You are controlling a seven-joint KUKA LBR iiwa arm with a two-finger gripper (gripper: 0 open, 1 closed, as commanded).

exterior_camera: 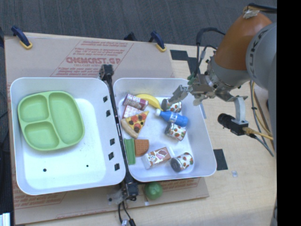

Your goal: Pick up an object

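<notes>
My gripper (176, 97) hangs over the upper right part of the right bin (205, 140), just above a small patterned can (174, 107). Nothing shows in its grasp. Beside that can lie a yellow banana (148, 99) and a red snack packet (135, 101). Below them are a pizza slice (135, 121), a blue bottle (174, 117) and a second patterned can (175, 132). Toward the front lie a brown cookie (141, 147), a green stick (129, 150), a small carton (157, 157) and a third can (182, 162).
The left bin (70, 173) holds a green divided plate (51, 120). A green ball (153, 190) sits outside, at the right bin's front edge. The grey and orange arm (240, 46) reaches in from the right, with cables (261, 131) hanging beside it.
</notes>
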